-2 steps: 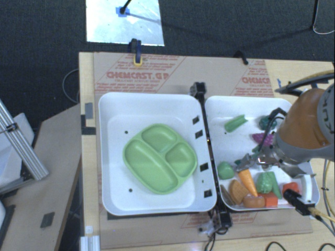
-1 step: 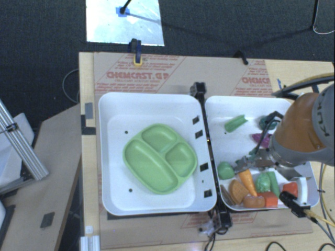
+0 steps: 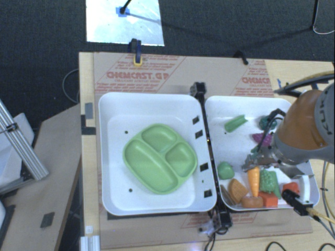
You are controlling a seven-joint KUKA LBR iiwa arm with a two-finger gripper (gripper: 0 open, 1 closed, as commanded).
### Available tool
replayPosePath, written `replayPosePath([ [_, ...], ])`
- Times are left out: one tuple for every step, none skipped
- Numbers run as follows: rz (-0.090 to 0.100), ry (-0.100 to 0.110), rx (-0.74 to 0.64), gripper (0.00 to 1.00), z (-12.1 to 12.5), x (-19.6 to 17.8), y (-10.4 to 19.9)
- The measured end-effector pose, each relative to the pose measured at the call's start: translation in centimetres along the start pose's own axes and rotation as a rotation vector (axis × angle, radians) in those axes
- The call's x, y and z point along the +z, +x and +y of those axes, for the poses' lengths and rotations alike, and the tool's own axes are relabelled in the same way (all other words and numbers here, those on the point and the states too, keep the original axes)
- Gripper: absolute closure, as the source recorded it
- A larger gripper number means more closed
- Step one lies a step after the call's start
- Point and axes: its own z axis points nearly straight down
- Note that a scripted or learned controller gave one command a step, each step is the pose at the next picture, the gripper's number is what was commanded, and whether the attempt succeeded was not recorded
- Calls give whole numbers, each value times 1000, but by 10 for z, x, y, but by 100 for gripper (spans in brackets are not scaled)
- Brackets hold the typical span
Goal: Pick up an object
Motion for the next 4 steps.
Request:
replayPosePath([
  [-1,-3,-3,100,5,-63,-1],
  [-1,-4,-4,100,4,-112,8],
  [-1,-2,-3,100,5,-130,8],
  [3,2,-7,100,-12,-136,54],
])
